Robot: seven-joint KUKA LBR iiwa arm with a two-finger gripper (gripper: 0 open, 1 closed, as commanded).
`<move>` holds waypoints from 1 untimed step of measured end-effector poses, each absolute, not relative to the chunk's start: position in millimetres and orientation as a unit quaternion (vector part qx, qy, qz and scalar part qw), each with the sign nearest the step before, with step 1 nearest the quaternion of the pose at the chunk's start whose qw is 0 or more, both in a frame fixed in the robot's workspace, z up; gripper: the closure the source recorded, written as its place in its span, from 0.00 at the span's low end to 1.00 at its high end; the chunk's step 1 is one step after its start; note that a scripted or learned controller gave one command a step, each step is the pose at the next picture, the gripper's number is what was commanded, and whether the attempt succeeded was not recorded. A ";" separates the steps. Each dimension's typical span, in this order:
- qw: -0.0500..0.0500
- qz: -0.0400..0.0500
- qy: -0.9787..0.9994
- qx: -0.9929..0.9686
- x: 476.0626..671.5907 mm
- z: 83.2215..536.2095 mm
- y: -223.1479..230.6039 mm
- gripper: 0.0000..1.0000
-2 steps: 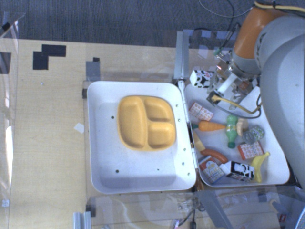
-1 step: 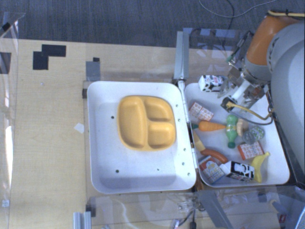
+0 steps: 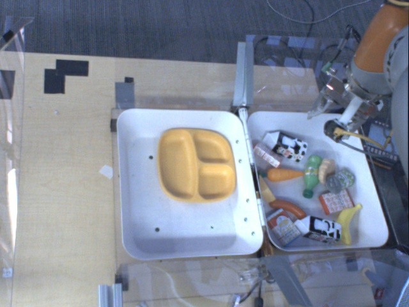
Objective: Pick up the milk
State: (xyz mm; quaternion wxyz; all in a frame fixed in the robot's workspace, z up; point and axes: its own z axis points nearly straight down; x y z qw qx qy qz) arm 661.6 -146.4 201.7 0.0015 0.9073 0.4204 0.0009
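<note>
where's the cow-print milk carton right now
One black-and-white cow-print milk carton lies in the upper left part of the right white bin, just above the orange carrot. A second cow-print carton lies by the yellow banana.

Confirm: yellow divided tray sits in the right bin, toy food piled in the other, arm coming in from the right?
Not quite. The camera view shows the yellow divided tray in the left bin, not the right. The toy food, including the milk, is piled in the right bin. The arm does come in from the right.
</note>
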 end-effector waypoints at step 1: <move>0.000 0.001 0.385 0.923 658.7 94.2 -100.3 0.00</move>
